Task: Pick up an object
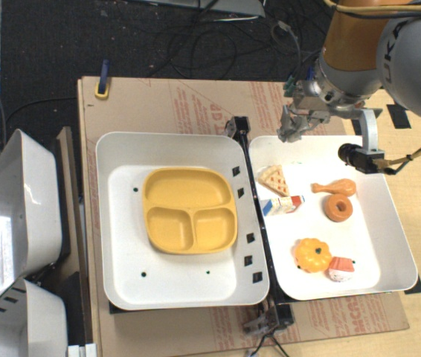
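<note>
Camera view catches the gripper [294,130] hovering over the right bin's [389,222] far left corner, its grip unclear to me, so the approach is underway and it must next descend onto the nearby waffle wedge [274,178].

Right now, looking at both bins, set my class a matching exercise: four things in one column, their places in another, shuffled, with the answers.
Things:
1. yellow divided tray
2. gripper
3. doughnut
4. small pumpkin

Places:
A. near the front of the right bin, beside a pink and white toy
B. in the middle of the left bin
C. over the back edge of the right bin
D. in the right bin, just below the drumstick

Pairs: 1-B, 2-C, 3-D, 4-A
</note>
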Robot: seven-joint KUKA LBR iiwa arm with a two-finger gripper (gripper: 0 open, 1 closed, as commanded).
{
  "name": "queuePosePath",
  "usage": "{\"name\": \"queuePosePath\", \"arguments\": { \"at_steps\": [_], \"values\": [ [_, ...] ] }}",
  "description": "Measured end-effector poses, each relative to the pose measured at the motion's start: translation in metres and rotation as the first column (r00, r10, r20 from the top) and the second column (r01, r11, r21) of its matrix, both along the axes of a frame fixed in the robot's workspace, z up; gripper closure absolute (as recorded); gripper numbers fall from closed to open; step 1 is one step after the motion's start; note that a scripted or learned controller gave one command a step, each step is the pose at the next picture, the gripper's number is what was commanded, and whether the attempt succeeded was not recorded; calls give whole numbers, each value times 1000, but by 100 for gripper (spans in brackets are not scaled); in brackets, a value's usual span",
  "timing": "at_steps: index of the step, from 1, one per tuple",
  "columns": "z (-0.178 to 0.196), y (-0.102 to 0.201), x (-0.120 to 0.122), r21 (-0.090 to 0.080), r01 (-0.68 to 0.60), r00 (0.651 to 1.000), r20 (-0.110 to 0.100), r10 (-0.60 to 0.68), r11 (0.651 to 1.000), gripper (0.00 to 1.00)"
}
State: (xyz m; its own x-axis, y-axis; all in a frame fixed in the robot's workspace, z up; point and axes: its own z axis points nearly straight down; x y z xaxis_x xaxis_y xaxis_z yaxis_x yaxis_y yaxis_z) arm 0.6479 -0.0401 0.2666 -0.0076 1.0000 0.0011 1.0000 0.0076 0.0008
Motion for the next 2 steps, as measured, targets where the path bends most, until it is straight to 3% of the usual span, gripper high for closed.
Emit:
{"name": "queuePosePath", "arguments": {
  "at_steps": [2],
  "values": [
    [-14, 110, 1, 0, -1, 1000, 1, 1, 1000, 100]
  ]
}}
